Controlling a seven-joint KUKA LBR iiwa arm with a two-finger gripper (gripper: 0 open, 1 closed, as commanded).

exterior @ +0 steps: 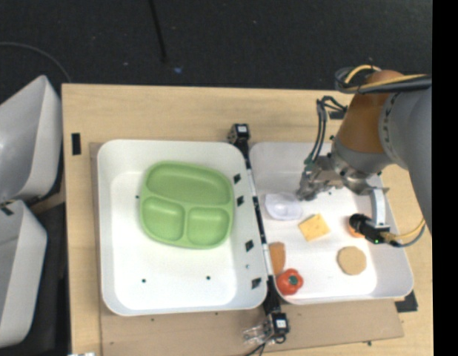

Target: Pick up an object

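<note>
— Looking down into the right bin (pixel 396 277), you are seeing the gripper (pixel 309 190) hanging low by the bin's left half, with the pale lilac dish (pixel 282 207) lying just beside it, below and to the left in the camera view.

— Are the fingers gripping it?

— You are not seeing anything between them. They are reading as narrow and dark against the white floor, though whether they are fully closed I cannot tell.

— Which thing is nearest?

— The dish is sitting closest; the yellow cheese wedge (pixel 313 227) is lying a little further down and to the right, the tan cookie (pixel 352 260) well beyond it, the tomato (pixel 289 281) near the bottom corner. I am judging that a short shift towards the dish is what the grasp is calling for.

— And the other bin?

— The left bin (pixel 110 273) is carrying the green divided plate (pixel 187 205), well apart from the arm.
</note>
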